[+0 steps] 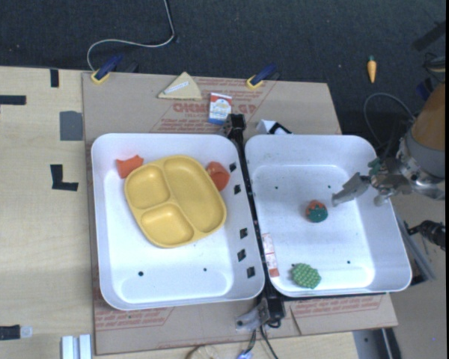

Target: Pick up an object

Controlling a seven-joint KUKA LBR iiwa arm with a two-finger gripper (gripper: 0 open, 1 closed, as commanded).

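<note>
just left of the pincer (343, 194), a small green-orange ball (316, 212)

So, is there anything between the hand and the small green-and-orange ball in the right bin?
Nothing visible. The hand hovers just up and right of the ball, with bare bin floor between them.

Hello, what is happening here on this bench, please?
A robot arm reaches in over the right bin, its gripper beside a small ball on the bin floor. It holds nothing. A green object lies nearer the front. The left bin holds a yellow tray.
</note>
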